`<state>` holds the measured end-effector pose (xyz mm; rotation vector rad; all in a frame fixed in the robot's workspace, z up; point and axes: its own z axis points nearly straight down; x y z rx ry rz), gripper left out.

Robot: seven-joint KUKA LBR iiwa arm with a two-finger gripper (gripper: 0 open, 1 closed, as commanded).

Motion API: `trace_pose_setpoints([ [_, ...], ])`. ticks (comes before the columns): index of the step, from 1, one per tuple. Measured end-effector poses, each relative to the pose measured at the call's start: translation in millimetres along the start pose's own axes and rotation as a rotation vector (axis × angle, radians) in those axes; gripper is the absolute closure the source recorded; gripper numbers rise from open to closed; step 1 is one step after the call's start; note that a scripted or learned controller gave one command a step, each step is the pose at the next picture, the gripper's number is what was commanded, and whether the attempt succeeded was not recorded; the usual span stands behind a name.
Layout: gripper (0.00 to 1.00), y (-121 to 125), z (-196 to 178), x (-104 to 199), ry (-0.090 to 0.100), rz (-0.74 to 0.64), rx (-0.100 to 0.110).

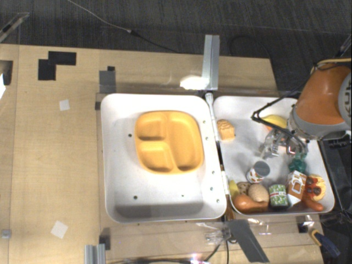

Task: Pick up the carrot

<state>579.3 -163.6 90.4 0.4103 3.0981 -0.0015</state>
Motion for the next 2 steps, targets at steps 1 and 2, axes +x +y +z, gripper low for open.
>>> trace_pose_setpoints([
  [1, 0.00, 83.7, 2.3, -53.9, 0.002, -0.069, -0.005],
  [2, 0.00, 45.3, -56.1, -78.9, 0.000, -0.081, 0.000],
])
